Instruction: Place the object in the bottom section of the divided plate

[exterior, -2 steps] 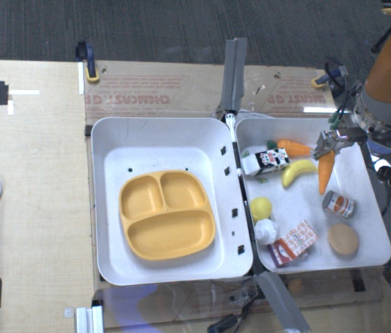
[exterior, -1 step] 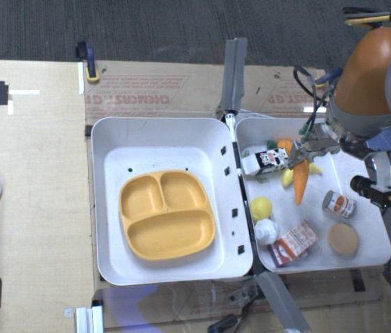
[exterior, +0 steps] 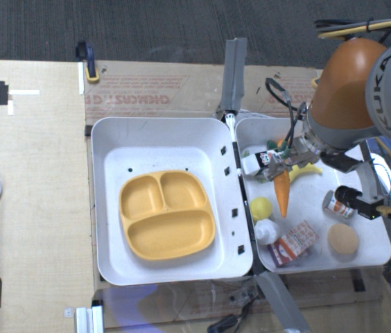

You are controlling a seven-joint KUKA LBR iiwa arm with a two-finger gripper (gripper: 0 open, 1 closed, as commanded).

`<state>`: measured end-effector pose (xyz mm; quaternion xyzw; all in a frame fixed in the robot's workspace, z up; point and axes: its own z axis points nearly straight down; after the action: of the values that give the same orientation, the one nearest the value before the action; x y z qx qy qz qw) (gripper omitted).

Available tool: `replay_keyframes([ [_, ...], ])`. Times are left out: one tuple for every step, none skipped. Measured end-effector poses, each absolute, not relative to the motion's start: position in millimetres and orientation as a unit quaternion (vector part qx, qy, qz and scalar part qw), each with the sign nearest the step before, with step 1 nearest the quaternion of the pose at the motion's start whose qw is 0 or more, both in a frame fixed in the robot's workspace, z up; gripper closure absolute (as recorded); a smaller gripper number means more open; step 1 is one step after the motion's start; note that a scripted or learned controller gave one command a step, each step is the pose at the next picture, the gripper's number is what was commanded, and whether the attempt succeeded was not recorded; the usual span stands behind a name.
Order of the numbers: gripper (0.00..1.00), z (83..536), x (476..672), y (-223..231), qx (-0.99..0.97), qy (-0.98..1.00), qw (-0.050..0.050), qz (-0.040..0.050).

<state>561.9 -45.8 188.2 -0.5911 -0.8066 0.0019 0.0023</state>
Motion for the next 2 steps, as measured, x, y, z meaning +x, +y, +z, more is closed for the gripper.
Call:
replay_keyframes([
  [1.00, 188, 545.5, 16, -0.535, -0.845, 0.002, 0.0017],
  [1.00, 188, 544.0, 81, -0.507, -0.862, 0.002, 0.0021],
])
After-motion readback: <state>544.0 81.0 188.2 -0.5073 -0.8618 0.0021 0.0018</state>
